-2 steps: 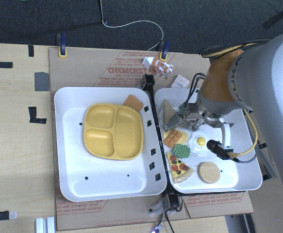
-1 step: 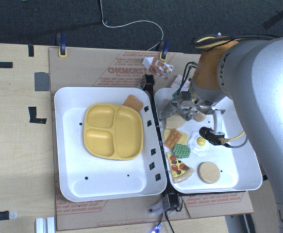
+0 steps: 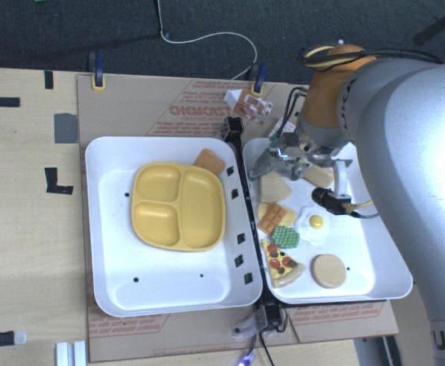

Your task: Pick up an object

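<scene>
1. In the camera view, the only writing you can look for is the red print on the cardboard sheet (image 3: 199, 109) under the bins — it runs along the far edge and is too blurred to read.
2. The left bin (image 3: 108, 280) is smooth white plastic with rounded corners. In it lies a glossy yellow divided plate (image 3: 179, 207) with three compartments, and at the plate's 1 o'clock a small tan wedge (image 3: 209, 161) touches its rim.
3. The right bin (image 3: 375, 265) holds toy foods, any of which you could take as the object: a pale cheese-like slab (image 3: 276, 189), a ridged orange waffle piece (image 3: 272, 218), a knobbly green piece (image 3: 286, 237), a fried egg (image 3: 314, 223) with a yellow yolk, a pizza slice (image 3: 283, 265) and a round tan cookie (image 3: 329, 271).
4. The pieces crowd the bin's 9 o'clock side; the cookie sits at about 6 o'clock, apart from the egg.
5. The gripper (image 3: 295, 162) hangs at the right bin's 11 o'clock corner, over the pale slab — metal parts and cables clutter it, so you cannot tell whether the pincer is open, closed or gripping anything.
6. The grey arm (image 3: 405, 128) with its orange band (image 3: 325, 97) hides the bin's 1 o'clock corner and is cut off at the right.
7. A wrapped item (image 3: 249, 107) beyond the bins is too small to identify.
</scene>
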### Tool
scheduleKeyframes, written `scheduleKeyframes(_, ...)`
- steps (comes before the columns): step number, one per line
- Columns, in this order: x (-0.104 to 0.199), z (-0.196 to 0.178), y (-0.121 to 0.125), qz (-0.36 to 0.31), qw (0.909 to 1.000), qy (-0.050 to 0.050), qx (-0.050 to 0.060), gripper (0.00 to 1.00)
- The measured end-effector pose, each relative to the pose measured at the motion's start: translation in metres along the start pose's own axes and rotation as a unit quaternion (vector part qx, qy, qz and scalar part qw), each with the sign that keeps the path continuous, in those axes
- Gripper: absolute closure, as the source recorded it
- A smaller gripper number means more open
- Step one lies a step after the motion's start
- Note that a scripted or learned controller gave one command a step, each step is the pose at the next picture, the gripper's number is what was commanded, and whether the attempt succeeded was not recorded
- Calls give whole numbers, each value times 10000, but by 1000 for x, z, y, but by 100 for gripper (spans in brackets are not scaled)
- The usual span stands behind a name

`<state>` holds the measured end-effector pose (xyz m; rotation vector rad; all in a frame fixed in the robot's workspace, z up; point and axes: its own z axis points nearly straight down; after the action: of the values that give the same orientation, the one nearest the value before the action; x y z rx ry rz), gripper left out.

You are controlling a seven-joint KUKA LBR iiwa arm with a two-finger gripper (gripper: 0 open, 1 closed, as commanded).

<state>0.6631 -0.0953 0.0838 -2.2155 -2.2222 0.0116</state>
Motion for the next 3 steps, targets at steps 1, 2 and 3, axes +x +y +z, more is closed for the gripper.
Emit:
scheduleKeyframes(1, 1, -10, 0, 6, 10000, 1, -21, 100)
scheduleKeyframes(2, 31, -106, -53, -1, 10000, 21, -68, 100)
scheduleKeyframes(3, 95, -120, -81, -22, 10000, 28, -36, 100)
